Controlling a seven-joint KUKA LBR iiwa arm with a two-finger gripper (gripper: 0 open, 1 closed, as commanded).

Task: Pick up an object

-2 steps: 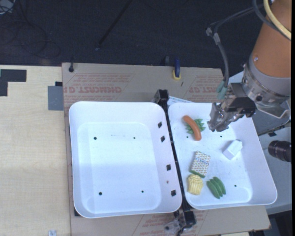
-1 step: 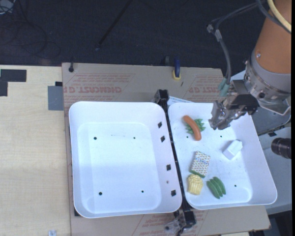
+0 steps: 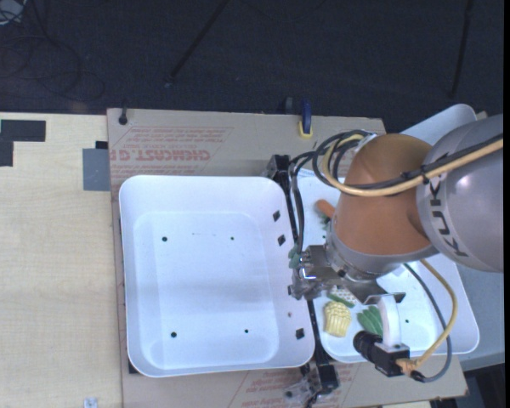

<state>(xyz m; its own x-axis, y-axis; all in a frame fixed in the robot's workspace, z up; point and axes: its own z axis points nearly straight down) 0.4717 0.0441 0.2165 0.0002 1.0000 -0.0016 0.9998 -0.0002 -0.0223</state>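
Note:
The arm's orange band and grey wrist hang over the right bin [image 3: 459, 338] and cover most of it. Below the wrist, the gripper [image 3: 340, 300] reaches down into the bin near its left wall. A yellow corn-like toy [image 3: 337, 319] lies just under the gripper. A green piece [image 3: 371, 320] sits beside the corn on its right. An orange item [image 3: 325, 206] and a bit of green [image 3: 328, 220] peek out at the bin's far left, behind the wrist.
The left bin [image 3: 136, 228] is a wide white tray with small dark dots on its floor. Both bins rest on a cardboard sheet [image 3: 195, 147]. Black clips join the bins along the middle divider [image 3: 299, 253]. Cables loop around the arm.

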